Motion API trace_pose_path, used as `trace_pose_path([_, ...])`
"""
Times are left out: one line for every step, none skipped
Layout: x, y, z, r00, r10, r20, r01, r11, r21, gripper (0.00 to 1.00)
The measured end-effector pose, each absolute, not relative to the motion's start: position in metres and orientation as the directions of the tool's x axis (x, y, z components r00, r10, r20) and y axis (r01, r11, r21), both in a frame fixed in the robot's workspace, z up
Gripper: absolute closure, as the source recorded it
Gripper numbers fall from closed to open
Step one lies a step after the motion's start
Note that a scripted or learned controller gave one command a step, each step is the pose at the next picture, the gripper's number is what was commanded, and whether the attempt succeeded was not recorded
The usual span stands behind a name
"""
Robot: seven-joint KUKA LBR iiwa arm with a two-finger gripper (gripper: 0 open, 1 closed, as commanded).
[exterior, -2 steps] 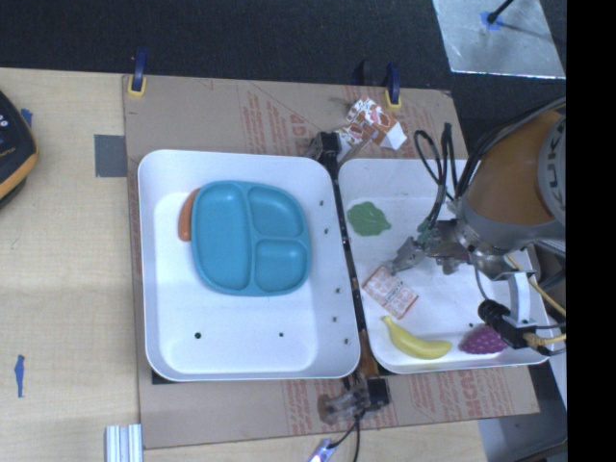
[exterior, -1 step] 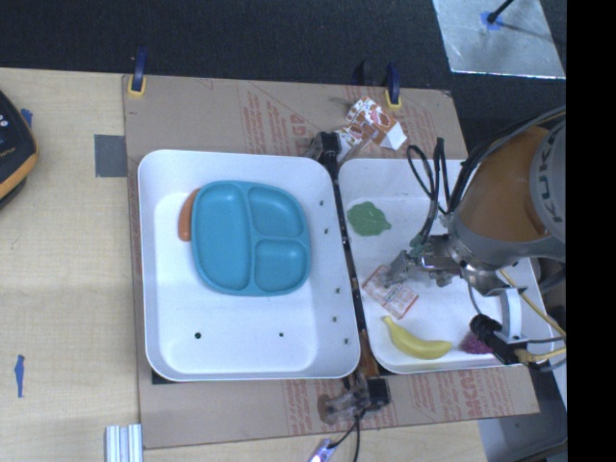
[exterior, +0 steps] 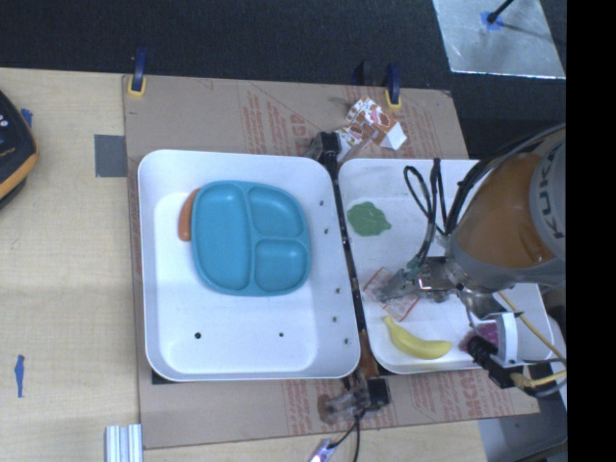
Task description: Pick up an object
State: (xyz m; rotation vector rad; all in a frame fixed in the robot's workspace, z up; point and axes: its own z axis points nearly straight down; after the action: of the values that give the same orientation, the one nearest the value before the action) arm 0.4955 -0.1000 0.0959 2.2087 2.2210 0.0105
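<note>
The pincer (exterior: 402, 290) hangs low in the right bin (exterior: 380, 176), just above the banana (exterior: 417, 342); whether it's open I cannot tell. Best to centre over the banana and straddle its narrow width before closing

We see even, fairly bright overhead light with a slight softness throughout. The left white bin (exterior: 164, 258) glares pale along its left wall, and the blue divided plate (exterior: 252, 237) inside it casts a faint shadow below itself. Above the bin, the dark floor (exterior: 241, 17) loses detail.
</note>
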Motion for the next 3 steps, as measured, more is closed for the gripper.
trace_pose_path([0.495, -0.102, 0.106, -0.008, 1.000, -0.004, 1.000, 0.008, 0.007, 1.00])
trace_pose_path([0.519, -0.140, 0.206, -0.004, 1.000, -0.001, 1.000, 0.004, -0.002, 1.00])
trace_pose_path([0.519, -0.140, 0.206, -0.004, 1.000, 0.000, 1.000, 0.004, -0.003, 0.00])
